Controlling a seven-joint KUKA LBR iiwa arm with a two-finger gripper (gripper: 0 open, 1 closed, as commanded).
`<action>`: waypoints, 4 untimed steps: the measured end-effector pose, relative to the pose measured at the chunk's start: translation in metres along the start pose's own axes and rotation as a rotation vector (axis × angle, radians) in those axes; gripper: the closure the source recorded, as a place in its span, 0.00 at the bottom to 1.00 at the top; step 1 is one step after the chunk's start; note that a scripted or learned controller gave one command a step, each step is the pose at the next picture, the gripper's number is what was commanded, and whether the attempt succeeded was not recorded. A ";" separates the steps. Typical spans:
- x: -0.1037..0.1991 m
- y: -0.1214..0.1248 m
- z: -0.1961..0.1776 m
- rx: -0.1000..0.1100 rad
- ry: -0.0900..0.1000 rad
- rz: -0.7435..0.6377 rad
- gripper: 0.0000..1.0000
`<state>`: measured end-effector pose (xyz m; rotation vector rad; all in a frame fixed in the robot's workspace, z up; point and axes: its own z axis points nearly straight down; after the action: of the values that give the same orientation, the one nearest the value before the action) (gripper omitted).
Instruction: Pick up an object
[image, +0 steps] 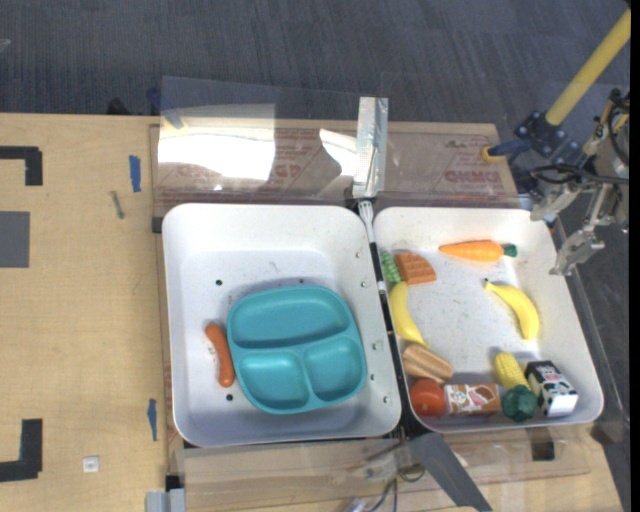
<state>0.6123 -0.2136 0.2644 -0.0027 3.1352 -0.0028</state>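
Bright, even overhead light — glare on the clear panel (225, 150); slightly soft focus.

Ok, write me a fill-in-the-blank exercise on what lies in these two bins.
1. The teal divided plastic tray lies in the ____ white bin.
2. The small reddish toy sausage lies just to the ____ of that tray.
3. The orange toy carrot lies near the ____ wall of the right white bin.
4. The number of yellow toy bananas in the right bin, one by its left wall and one further right, is ____.

Missing words: left; left; far; two
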 end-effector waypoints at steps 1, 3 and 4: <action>0.042 0.003 0.163 0.001 -0.005 -0.083 0.00; 0.031 0.012 0.161 0.005 -0.019 -0.105 1.00; 0.031 0.012 0.162 0.004 -0.016 -0.105 0.00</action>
<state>0.5819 -0.2019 0.1017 -0.1660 3.1144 -0.0095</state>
